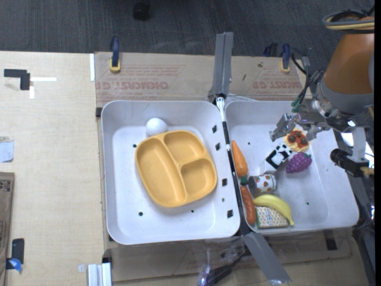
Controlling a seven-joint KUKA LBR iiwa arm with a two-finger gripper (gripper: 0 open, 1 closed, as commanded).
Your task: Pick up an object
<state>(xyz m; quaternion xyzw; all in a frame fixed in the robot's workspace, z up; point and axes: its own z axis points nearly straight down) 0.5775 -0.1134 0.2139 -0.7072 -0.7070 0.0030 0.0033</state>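
Observation:
My gripper [296, 130] hangs over the back of the right bin [333, 210], with its fingers spread apart and nothing between them. Just below the fingers lies a small orange-and-red toy [296, 140]. A purple bunch of grapes [299, 162] and a black-and-white piece [277, 157] lie right in front of it. Nearer the bin's left wall are a carrot [239, 158], a small can [265, 183], a banana [274, 204], a second orange piece [247, 205] and a flat packet [271, 218].
The left bin [119, 219] holds a yellow divided plate [176, 167] and a white ball [156, 125] behind it. A grey divider post [222, 64] stands between the bins. The arm's orange band [351, 64] is at the right.

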